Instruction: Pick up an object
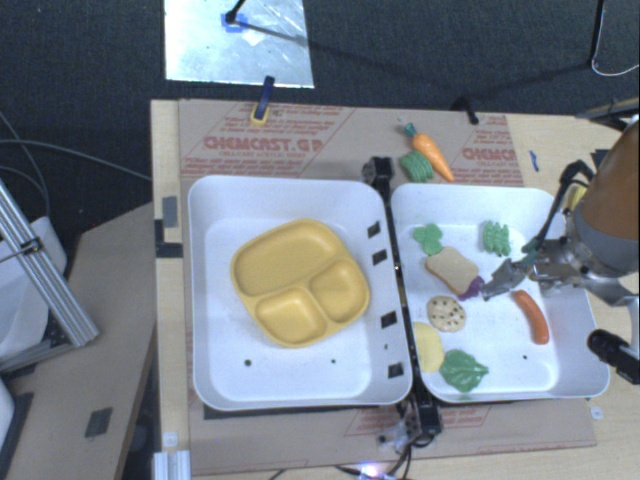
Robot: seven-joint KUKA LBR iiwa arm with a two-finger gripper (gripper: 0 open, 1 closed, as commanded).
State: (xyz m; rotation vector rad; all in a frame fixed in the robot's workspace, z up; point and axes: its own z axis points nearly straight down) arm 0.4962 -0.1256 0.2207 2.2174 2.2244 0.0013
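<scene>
Green leaf toy [463, 369] lies low — toast [452, 268] sits just left of the jaws.

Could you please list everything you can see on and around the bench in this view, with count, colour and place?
bins: 2, white, side by side on the bench
divided plate: 1, yellow, middle of the left bin
toast slice: 1, tan, centre of the right bin
cookie: 1, tan with dark chips, below the toast
sausage: 1, orange-red, right part of the right bin
leafy pieces: 3, green; one at the right bin's front, two near its back
pale piece: 1, yellow, front left of the right bin
purple piece: 1, at the toast's right edge, by the gripper tip
carrot: 1, orange with green top, on the board behind the bins
gripper: 1, grey, low over the right bin
</scene>
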